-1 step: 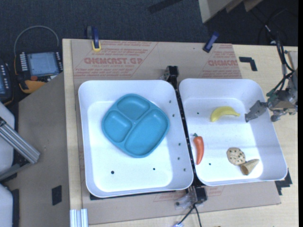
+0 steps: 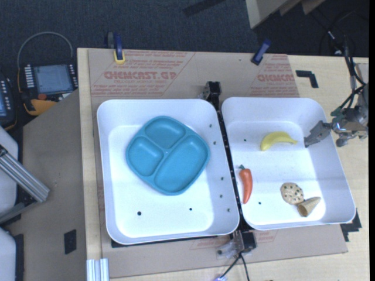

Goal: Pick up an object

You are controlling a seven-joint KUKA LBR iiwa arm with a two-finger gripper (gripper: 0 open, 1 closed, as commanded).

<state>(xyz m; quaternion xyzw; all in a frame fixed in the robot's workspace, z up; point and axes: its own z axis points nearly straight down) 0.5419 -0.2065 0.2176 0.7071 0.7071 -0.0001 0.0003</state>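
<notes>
Resting on the table point(image 2: 176, 69): left bin point(image 2: 117, 215) with a blue divided plate point(image 2: 168, 154) at centre; right bin point(image 2: 328, 174) with a banana point(image 2: 277, 139) at 12 o'clock, chili pepper point(image 2: 246, 182) at 9, cookie point(image 2: 291, 192) and cone piece point(image 2: 309, 205) at 5; gripper point(image 2: 319, 133) at 2, pinching nothing, spread or pressed together cannot tell

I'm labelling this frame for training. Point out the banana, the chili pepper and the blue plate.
banana point(image 2: 278, 139): camera view, middle of its curve.
chili pepper point(image 2: 246, 184): camera view, red body.
blue plate point(image 2: 185, 160): camera view, largest compartment.
</notes>
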